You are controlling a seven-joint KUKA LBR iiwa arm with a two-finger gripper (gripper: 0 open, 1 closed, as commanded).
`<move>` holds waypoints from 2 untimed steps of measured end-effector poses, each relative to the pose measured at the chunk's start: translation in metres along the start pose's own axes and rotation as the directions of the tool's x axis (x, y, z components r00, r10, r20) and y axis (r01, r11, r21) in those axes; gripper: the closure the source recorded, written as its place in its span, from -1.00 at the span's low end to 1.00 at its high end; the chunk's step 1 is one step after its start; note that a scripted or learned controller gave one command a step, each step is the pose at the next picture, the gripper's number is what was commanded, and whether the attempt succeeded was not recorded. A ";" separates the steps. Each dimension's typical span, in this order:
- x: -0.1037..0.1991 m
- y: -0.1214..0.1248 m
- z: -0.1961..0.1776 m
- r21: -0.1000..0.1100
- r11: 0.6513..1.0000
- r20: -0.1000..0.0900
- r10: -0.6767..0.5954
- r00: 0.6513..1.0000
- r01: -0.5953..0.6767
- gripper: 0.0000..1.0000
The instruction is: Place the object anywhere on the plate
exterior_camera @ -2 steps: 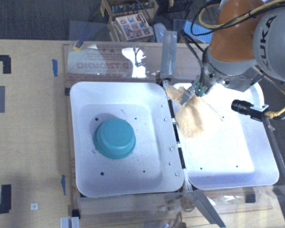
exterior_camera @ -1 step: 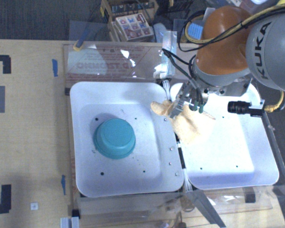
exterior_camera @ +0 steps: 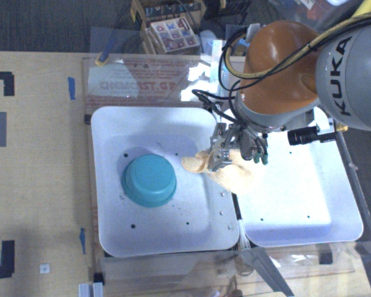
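Observation:
A teal plate (exterior_camera: 149, 179), round and seemingly upside down, sits in the left white bin (exterior_camera: 111, 135), left of centre. My gripper (exterior_camera: 220, 158) hangs over that bin's right edge, by the divider between the bins. A floppy tan object (exterior_camera: 235, 174) is caught between its fingers and spreads out to the left and lower right of them. The gripper is shut on it. The object is well to the right of the plate and does not touch it.
The right white bin (exterior_camera: 309, 197) lies under the arm's wrist. The grey arm with its orange band (exterior_camera: 278, 60) covers the upper right. A clear panel (exterior_camera: 136, 82) and boxes stand behind the bins. The wooden bench (exterior_camera: 37, 166) stretches to the left.

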State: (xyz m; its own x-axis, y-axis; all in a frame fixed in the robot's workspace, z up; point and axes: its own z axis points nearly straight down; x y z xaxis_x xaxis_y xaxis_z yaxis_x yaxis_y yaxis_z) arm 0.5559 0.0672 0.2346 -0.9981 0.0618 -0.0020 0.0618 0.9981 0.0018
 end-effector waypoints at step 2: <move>0.040 0.029 0.005 0.000 0.998 0.000 -0.061 0.998 0.061 -1.00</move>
